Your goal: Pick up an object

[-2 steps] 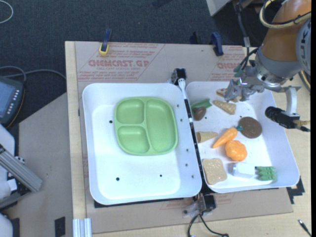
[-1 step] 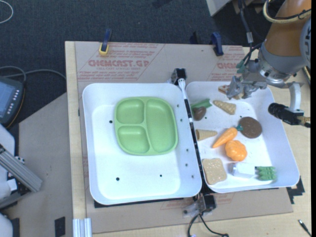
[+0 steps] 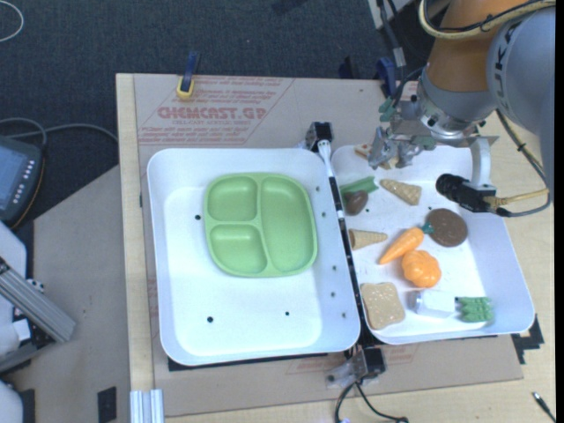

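Your pincer (image 3: 394,151) hangs over the right bin's (image 3: 507,263) far-left corner; you cannot tell its state. The toy carrot (image 3: 401,244) lies mid-bin, beside the orange (image 3: 421,269).

One fixed camera above the bench (image 3: 132,236) – slanted down on both white bins (image 3: 176,324) – arm (image 3: 493,51) entering from right

The KUKA arm (image 3: 493,33) is cut off by the top and right edges, only its orange band and grey wrist in frame. The gripper (image 3: 394,152) hangs at the far rim of the right bin (image 3: 502,254), covering part of a small tan piece (image 3: 362,151) too hidden to name. At left, a dark screen (image 3: 16,179) and a grey metal rail (image 3: 31,298) run out of frame.
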You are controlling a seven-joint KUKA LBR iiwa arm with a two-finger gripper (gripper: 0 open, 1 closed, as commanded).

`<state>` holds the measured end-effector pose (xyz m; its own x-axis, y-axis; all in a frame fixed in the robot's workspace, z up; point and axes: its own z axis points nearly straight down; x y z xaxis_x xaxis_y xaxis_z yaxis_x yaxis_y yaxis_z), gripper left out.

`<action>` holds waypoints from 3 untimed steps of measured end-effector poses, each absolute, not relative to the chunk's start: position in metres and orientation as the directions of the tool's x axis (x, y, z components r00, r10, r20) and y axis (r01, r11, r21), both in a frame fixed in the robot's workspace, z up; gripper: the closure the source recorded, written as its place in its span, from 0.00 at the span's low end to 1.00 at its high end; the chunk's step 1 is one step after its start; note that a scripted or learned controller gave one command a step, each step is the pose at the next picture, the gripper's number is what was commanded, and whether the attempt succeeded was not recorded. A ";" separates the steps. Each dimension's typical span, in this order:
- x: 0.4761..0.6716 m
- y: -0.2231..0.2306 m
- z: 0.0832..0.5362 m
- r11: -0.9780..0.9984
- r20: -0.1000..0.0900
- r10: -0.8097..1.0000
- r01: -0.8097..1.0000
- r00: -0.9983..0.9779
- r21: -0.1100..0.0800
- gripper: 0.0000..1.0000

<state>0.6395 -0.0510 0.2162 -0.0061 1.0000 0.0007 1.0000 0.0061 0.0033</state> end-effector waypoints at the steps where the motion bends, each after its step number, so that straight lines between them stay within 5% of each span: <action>1: 0.651 -0.005 0.215 0.005 0.001 1.000 1.000 -0.005 0.003 1.00; 3: 0.653 -0.009 0.214 0.000 0.000 1.000 1.000 0.000 -0.004 1.00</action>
